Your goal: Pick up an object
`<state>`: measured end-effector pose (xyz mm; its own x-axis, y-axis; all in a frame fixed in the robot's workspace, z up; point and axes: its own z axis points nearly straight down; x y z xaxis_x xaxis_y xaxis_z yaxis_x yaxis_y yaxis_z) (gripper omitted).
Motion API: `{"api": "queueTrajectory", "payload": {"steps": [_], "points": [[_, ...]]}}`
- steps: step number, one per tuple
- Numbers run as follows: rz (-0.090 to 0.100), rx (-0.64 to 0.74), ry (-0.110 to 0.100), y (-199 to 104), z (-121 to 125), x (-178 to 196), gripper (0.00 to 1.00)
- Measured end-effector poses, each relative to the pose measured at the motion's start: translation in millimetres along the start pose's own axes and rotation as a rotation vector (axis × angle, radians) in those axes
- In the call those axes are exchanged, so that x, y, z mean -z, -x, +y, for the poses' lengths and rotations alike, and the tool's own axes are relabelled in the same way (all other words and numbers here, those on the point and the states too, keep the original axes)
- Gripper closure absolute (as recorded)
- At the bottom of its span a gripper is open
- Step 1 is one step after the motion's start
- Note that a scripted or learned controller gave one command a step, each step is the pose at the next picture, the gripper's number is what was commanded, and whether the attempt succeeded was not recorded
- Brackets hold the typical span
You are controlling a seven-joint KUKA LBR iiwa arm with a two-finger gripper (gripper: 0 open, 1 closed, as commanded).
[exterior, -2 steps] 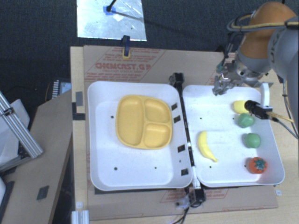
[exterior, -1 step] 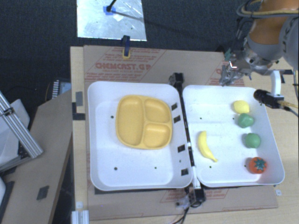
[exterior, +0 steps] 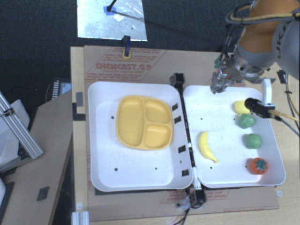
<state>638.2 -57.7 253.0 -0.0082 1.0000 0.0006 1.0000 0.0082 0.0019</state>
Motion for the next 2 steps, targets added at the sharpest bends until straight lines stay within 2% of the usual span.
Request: {"api": "queueTrajectory", "payload": {"steps": [2], "points": [[0.001,0.001,-0.003,-87.2,-36.8,-19.7,1.00]]}}
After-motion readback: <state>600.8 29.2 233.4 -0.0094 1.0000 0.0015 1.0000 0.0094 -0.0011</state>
